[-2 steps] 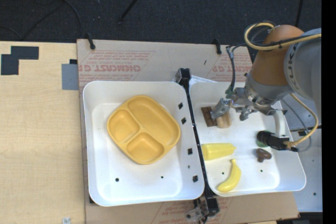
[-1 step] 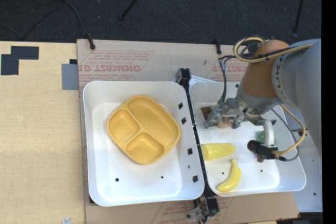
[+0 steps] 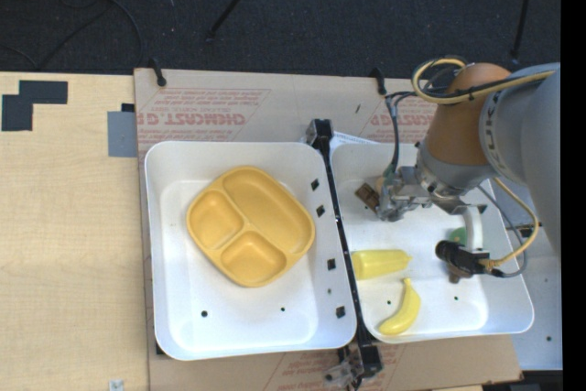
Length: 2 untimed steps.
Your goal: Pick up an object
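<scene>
My gripper is lowered into the upper middle of the right bin. A small brown object lies just to its left, close to the gripper tip; I cannot tell whether they touch. A pale yellow block rests below the gripper near the bin's left wall. A yellow banana lies at the bin's front, curved and pointing up toward the block. Nothing shows between the fingers.
A yellow divided plate sits in the middle of the left bin. A black divider separates the two bins. The grey arm with its orange band comes in over the right bin's upper right corner.
</scene>
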Tool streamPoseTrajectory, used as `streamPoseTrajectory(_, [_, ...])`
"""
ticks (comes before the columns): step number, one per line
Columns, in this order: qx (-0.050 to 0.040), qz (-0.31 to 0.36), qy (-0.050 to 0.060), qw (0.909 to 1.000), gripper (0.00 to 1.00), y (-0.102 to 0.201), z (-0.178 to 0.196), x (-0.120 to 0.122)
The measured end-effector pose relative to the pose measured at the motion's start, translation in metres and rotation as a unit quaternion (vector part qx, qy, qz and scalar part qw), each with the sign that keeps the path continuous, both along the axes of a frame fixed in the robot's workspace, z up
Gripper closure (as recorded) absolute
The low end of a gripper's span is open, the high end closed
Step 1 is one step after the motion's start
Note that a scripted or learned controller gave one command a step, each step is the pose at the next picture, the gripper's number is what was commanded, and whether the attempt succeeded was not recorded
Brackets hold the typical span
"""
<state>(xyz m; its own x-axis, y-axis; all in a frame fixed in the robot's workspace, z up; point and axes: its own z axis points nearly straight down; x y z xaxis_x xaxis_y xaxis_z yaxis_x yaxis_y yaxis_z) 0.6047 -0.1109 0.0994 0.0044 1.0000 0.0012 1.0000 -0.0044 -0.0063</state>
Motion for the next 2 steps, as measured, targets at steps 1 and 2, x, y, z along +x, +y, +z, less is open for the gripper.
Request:
streamPoseTrajectory(1, [-0.0004,0.003,-0.003,1.0,1.0,0.006,0.044,-0.001])
streamPoseTrajectory(2, [-0.0007,0.001,-0.004,1.0,1.0,0.004,0.091,-0.009])
